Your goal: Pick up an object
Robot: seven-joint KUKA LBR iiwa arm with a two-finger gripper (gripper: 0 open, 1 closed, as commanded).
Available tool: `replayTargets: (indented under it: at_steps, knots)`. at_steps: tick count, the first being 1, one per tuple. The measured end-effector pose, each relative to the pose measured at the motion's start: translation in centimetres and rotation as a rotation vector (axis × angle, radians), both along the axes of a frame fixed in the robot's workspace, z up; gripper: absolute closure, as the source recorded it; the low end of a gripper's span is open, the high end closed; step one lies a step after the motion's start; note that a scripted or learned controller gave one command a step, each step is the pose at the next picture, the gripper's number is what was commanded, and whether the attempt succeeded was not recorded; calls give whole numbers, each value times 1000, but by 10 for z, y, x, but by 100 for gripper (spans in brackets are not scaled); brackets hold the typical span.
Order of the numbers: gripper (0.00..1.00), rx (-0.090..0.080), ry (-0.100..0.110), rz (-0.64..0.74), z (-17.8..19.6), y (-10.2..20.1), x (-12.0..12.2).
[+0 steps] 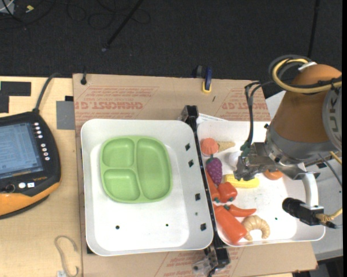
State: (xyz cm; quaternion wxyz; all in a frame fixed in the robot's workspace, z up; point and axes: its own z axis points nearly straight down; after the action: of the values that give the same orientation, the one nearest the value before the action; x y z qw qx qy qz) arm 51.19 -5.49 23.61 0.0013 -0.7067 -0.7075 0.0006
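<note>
Yellow plastic banana lies in the right bin directly under the claw, toy foods heaped at its nine o'clock; whether the claw grips anything I cannot tell.

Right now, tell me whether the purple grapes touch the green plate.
Apart. The camera view shows the purple grapes in the right bin, the green plate in the left bin, with the bins' black divider between them.
</note>
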Motion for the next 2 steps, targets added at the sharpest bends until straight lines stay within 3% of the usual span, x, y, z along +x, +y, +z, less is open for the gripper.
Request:
replayTargets:
  at_steps: [2]
  knots:
    - [100, 0, 4, -1, -20, -2, 5]
